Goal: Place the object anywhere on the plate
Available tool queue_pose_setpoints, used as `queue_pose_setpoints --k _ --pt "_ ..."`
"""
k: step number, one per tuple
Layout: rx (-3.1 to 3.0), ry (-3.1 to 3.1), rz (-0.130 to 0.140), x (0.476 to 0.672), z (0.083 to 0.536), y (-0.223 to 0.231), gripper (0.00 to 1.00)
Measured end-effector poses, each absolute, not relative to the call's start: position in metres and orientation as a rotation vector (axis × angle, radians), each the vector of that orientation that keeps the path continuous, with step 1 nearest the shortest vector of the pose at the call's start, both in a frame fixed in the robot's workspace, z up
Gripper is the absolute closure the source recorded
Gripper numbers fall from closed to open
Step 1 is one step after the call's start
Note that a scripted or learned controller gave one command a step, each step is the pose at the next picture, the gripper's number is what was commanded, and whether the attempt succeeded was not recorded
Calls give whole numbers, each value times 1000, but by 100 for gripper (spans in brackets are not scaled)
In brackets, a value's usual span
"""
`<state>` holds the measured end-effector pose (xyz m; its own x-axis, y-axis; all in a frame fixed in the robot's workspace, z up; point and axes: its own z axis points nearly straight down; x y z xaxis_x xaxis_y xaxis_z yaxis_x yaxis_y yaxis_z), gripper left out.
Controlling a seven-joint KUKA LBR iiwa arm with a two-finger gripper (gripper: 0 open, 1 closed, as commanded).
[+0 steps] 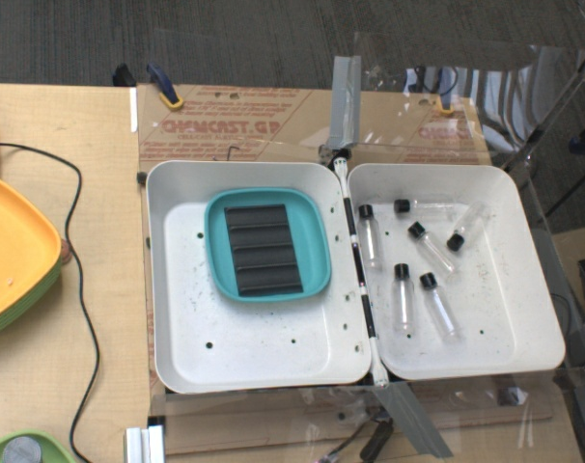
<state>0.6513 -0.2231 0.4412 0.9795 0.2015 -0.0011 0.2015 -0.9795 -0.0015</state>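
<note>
1. Though judged to be at the very start, worth mapping first: teal rounded-square plastic plate (315, 251) inside the shallow white left bin (177, 340), seated just toward 12 o'clock of that bin's centre.
2. Carries a black ribbed rectangular insert (263, 249) across its middle, long side running 12 to 6 o'clock.
3. Likely objects for the task: six clear plastic tubes with black caps, all loose on the floor of the shallow white right bin (536, 287) and well apart from the plate.
   - Nearest the plate: a tube at 9 o'clock (369, 241), close beside the bin's wall.
   - Toward 12 o'clock: a tube (426, 205) lying across, hard to make out.
   - Toward 2 o'clock: a tilted tube (469, 226).
   - Near centre: a slanted tube (431, 252).
   - Toward 6 o'clock: two tubes (404, 302) (440, 313) side by side, apart.
4. State of the end effector: cannot tell from this view.
5. Step in hand, by judgement: choosing and reaching for one tube; nothing placed yet.
6. Next move calls for a grasp across a tube's narrow width, then a carry toward 9 o'clock over the divide between the bins.
7. Risk: smooth round tubes, prone to rolling away or slipping.
</note>
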Motion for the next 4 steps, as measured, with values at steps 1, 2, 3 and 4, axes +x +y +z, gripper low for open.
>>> queue_pose_setpoints --k 1,2,3,4 --pt "-3124 -318 2 654 441 -223 0" --pt "-3123 -313 9 652 439 -223 0" --pt "-3123 -311 9 649 439 -223 0" --pt "-3123 -320 7 655 439 -222 0"
